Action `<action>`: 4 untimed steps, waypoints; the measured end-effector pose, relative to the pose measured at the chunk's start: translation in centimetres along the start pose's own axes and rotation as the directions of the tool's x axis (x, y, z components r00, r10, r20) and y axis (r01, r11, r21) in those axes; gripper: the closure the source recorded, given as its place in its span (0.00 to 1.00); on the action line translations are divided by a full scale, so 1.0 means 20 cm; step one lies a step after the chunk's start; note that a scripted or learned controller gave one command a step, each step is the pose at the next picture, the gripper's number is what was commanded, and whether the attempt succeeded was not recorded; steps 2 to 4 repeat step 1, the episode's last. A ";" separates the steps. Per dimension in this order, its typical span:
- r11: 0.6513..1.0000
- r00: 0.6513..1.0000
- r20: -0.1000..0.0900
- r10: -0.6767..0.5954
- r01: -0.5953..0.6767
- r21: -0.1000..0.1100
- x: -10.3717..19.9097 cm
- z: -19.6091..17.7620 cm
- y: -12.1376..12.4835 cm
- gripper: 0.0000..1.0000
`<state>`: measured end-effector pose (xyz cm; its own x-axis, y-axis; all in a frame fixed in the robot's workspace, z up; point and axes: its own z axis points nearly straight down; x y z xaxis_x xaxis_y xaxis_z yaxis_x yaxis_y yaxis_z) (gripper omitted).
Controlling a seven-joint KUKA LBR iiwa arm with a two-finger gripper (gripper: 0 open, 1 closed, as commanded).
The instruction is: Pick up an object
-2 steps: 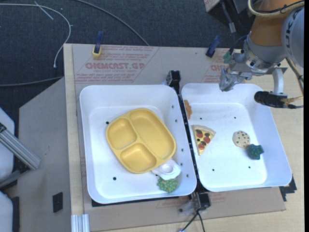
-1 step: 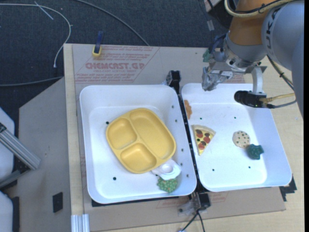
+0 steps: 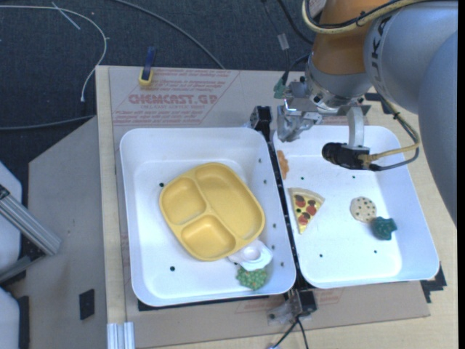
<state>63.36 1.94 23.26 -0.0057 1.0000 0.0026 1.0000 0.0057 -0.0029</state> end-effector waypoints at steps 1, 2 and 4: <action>1.000 1.000 0.000 0.001 -0.001 0.001 0.22 0.04 -0.08 1.00; 1.000 1.000 0.000 0.001 -0.001 0.001 0.22 0.04 -0.08 1.00; 1.000 1.000 0.000 0.001 -0.001 0.001 0.22 0.04 -0.08 1.00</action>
